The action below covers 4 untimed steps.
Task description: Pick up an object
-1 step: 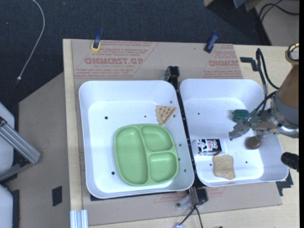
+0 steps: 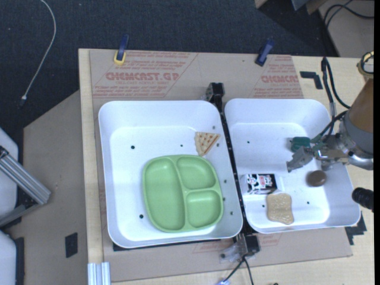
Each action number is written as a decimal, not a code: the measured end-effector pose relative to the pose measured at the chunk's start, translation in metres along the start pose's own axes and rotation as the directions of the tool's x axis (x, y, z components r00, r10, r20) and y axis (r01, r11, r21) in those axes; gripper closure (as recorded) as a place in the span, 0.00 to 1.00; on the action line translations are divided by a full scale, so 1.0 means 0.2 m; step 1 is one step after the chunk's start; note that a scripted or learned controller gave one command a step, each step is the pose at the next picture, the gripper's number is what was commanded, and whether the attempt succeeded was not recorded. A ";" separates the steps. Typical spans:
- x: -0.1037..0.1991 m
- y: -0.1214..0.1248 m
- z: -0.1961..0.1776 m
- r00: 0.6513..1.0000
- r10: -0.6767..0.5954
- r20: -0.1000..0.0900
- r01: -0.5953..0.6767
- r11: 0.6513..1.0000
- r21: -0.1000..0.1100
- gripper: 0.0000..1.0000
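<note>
Brown disc (image 2: pixel 316 179), small, round, flat-looking, lies in the right bin (image 2: pixel 261 108) nr its right wall, just below the gripper (image 2: pixel 295 156). Gripper hangs over that bin w/ nothing seen between its fingers; can't tell if they're spread. Tan biscuit (image 2: pixel 279 208) and b&w card (image 2: pixel 260 183) lie nearby. Left bin (image 2: pixel 119 123): green tray (image 2: pixel 181 193), waffle wedge (image 2: pixel 206 142).

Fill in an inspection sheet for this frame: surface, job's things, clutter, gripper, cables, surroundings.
Surface: bench bearing left bin and right bin side by side.
Job's things: right bin holds brown round piece, tan bread-like piece and black-and-white card; left bin holds green divided plate and waffle-like wedge.
Clutter: nothing seen.
Gripper: gripper over the right bin, nothing visibly held.
Cables: black cables at the arm; white cable on the floor.
Surroundings: dark carpet; blue clamps on the bench edge.
</note>
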<state>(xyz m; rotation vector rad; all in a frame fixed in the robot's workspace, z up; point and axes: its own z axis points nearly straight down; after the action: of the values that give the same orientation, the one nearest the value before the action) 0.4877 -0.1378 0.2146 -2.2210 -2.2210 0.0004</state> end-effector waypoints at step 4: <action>-0.05 0.02 0.49 1.000 0.001 0.001 -0.001 1.000 -0.019 1.00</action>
<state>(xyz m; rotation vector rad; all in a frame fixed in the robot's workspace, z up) 0.4917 -0.1479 0.1171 -2.2317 -2.2300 -0.0196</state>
